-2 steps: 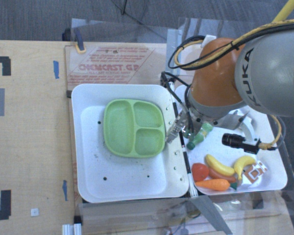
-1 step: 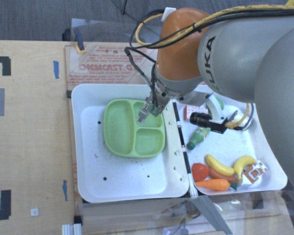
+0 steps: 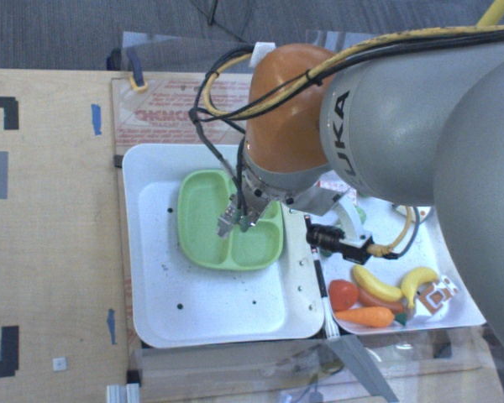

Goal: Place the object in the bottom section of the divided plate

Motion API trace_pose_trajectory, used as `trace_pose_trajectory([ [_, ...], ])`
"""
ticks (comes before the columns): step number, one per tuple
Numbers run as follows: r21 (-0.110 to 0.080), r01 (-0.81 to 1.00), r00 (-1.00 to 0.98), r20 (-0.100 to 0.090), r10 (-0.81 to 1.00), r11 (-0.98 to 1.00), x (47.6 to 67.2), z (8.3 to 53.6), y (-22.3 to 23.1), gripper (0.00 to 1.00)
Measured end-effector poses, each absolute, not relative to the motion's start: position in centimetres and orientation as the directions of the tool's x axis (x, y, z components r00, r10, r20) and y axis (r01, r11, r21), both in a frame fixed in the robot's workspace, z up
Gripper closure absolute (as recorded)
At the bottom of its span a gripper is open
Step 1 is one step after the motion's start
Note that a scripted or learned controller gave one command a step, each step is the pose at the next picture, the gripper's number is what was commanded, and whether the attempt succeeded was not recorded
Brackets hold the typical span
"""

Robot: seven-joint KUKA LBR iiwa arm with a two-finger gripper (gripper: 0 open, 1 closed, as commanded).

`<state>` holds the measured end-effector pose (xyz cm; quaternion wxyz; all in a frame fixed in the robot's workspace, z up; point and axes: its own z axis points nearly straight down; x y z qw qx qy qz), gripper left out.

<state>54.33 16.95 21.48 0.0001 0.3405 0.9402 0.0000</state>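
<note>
My big grey arm (image 3: 403,116) hangs over the left white bin (image 3: 151,309), its gripper (image 3: 238,218) is low over the green divided plate (image 3: 203,217), and I see nothing on the plate, so the object seems not placed yet.

You are looking down at a wooden bench (image 3: 50,250). Two white bins sit on it, side by side and touching. The left bin (image 3: 210,309) holds a green plate. The right bin (image 3: 462,305) holds toy food. Blue tape bits (image 3: 96,118) stick to the wood.
</note>
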Motion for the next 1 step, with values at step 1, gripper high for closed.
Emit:
trace_pose_trajectory([
  [1, 0.004, 0.690, -0.724, -0.004, 0.690, 0.724, 55.61, 23.30, 17.75, 1.00],
])
